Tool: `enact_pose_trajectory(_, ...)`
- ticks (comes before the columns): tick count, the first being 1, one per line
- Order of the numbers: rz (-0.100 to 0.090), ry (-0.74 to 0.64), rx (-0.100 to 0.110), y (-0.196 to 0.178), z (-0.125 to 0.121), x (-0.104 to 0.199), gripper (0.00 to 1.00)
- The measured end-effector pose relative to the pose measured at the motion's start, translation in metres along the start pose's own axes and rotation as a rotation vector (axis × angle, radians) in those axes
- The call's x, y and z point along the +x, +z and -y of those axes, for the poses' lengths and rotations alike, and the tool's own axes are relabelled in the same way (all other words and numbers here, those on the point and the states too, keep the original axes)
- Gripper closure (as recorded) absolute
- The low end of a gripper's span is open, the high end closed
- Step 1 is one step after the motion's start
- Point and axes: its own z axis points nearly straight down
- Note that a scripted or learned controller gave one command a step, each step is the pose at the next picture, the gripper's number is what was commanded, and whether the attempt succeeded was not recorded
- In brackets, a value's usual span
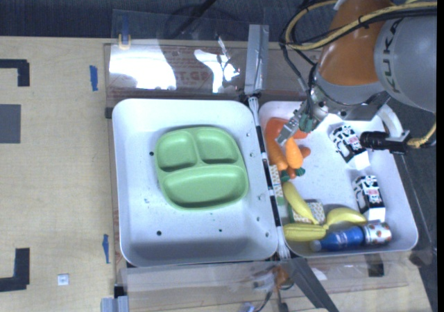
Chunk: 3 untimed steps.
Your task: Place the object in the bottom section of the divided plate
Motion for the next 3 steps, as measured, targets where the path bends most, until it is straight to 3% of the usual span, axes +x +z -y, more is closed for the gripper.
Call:
enact_pose_trajectory(1,-0.003,0.607,0.005,0.001,-0.032,0.084,1.0)
enact_pose_trajectory(2,-0.001,0.785,0.004,-0.077,0.011,0.151,1.0)
enact_pose_trajectory(3,0.001,0.781,0.004,-0.086,0.01,0.152,1.0)
